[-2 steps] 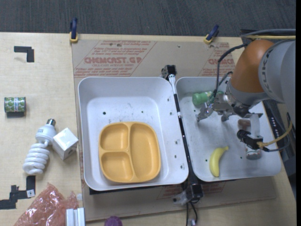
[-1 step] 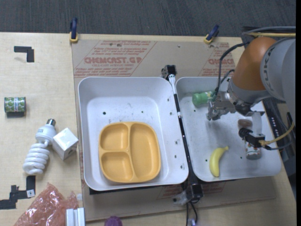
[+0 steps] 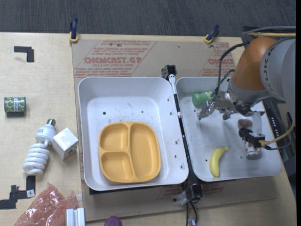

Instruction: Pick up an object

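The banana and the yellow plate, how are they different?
The banana is small, thin and curved; the yellow plate is wide, flat and split into three compartments. The banana lies in the right bin, under the robot arm; the plate lies in the left bin. Both are yellow, and each rests loose on its bin's floor.

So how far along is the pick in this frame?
Nothing looks picked yet. The banana lies on the floor of the right bin, and the green object sits near the bin's far-left corner. The gripper is low over that bin. Left to do: grasp and lift an object.
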You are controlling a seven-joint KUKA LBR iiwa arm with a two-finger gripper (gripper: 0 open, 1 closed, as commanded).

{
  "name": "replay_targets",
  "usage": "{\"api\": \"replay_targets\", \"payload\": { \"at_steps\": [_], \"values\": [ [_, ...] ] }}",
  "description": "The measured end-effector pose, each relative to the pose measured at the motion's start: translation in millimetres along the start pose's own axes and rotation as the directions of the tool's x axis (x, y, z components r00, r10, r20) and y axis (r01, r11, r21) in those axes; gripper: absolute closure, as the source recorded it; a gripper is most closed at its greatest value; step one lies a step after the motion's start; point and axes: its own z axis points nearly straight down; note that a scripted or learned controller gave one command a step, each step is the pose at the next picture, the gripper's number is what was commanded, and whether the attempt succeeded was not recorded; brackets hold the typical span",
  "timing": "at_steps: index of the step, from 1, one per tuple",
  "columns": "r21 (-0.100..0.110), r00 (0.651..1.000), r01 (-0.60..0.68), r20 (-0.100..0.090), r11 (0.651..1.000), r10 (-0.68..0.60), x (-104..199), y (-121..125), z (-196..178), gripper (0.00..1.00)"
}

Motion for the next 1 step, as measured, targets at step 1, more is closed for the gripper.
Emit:
{"api": "replay_targets", "payload": {
  "at_steps": [1],
  "values": [
    [0.001, 1.000, 0.001, -0.001, 1.000, -0.001, 12.6, -60.1, 9.5, 0.00]
  ]
}}
